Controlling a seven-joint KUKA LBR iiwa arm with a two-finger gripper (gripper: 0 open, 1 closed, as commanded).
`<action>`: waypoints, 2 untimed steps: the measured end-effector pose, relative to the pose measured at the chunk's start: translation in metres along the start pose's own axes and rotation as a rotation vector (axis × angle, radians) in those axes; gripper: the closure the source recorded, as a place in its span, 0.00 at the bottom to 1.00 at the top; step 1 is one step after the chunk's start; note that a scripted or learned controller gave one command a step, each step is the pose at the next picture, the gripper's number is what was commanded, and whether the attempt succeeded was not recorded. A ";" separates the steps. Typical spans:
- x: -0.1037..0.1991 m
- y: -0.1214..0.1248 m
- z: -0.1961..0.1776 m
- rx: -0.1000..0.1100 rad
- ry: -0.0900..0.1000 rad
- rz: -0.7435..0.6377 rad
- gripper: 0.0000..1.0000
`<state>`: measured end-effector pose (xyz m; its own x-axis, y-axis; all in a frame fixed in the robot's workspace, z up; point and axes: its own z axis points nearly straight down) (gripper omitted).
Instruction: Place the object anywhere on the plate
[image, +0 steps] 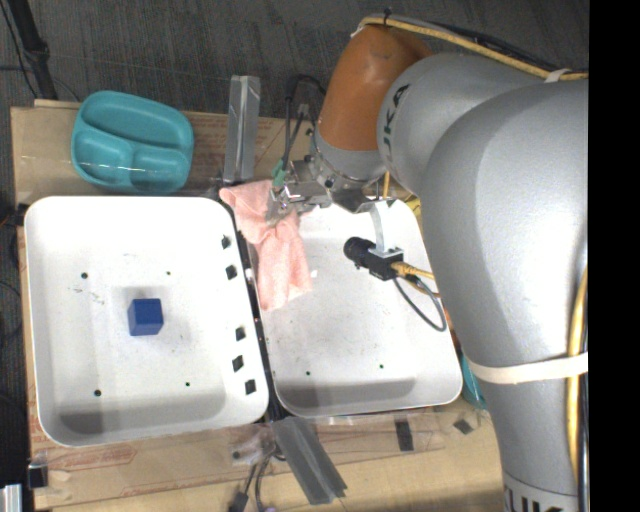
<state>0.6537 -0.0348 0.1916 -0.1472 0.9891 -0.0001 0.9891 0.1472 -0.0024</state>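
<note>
Arm reaches in from right w/ gripper (287, 196) pinching pink cloth (275, 250) at right bin's (350, 385) far-left corner; blue cube (146, 316) in left bin (60, 240), teal plate (132, 140) on counter (215, 140) beyond.

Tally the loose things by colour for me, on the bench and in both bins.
Blue: 1, the cube in the left bin
Pink: 1, the cloth hanging at the gripper over the right bin
Teal: 1, the divided plate behind the left bin
Total: 3
</note>
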 end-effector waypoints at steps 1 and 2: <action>0.085 0.015 -0.028 -0.002 -0.001 -0.123 1.00; 0.146 -0.076 -0.041 0.001 0.000 -0.074 1.00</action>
<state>0.5574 0.0987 0.2326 -0.2200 0.9755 0.0000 0.9755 0.2200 -0.0032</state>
